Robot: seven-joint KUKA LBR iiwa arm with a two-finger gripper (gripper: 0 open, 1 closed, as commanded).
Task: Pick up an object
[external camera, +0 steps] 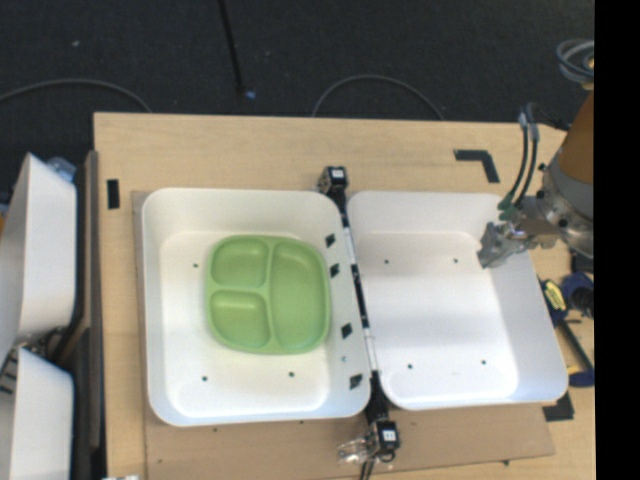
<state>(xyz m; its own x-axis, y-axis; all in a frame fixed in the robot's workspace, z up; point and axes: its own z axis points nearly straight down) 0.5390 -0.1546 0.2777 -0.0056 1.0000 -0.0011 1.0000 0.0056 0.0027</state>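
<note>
The pale wooden worktop [250, 148] carries two shallow white bins set side by side, touching along a seam marked by small black clips. The left bin [175, 368] holds a light green plate [268, 293] with three compartments, two smaller ones in its upper half and a long one along the bottom; it lies flat near the middle of the bin floor, a little toward the seam, well apart from the bin walls. The right bin [450, 358] shows a bare white floor dotted with a few small dark marks. The grey arm [570, 183] reaches in from the right, with green and black cables running down beside it. Its tool [493, 248] hangs over the upper right part of the right bin, close to that bin's right wall, far from the plate; it is small and blurred, nothing shows between its tips, and whether it stands wide or narrow cannot be told. Black corner marks sit on the worktop near the bins. No brand, label or legible writing can be made out on any surface.
</note>
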